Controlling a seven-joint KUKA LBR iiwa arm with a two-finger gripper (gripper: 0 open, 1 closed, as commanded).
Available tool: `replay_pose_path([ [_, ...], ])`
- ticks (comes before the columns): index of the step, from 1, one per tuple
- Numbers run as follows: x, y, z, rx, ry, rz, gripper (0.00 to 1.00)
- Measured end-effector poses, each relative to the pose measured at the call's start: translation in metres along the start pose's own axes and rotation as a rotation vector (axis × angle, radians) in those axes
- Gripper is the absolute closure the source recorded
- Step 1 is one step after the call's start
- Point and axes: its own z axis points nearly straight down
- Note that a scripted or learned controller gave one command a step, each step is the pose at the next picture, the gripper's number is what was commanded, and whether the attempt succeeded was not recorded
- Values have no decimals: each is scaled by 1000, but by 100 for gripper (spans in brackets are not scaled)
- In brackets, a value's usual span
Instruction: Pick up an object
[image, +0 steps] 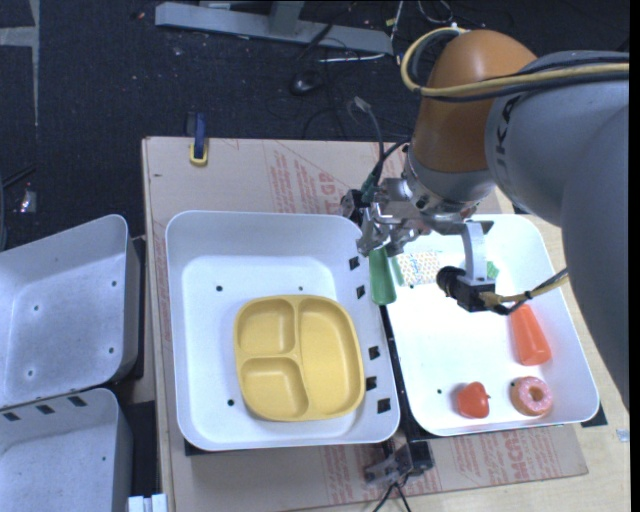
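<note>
End effector (384, 240) above green object (382, 277)

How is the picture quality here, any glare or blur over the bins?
Camera view: the right bin floor is washed out bright white; the yellow plate is sharp and evenly lit; the arm looms large and soft-edged, casting shade near the green item.

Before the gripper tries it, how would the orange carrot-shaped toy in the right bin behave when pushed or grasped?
The carrot-shaped toy looks rounded and tapered, so it may roll sideways if pushed. Its smooth, shiny surface suggests hard plastic: probably stiff, light, and somewhat slippery between fingers. It lies flat on the right bin, apart from the doughnut toy, so tipping seems unlikely.
</note>
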Motion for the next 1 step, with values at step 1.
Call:
replay_pose_path([
  [1,43,18,8,0,-1,1,100],
])
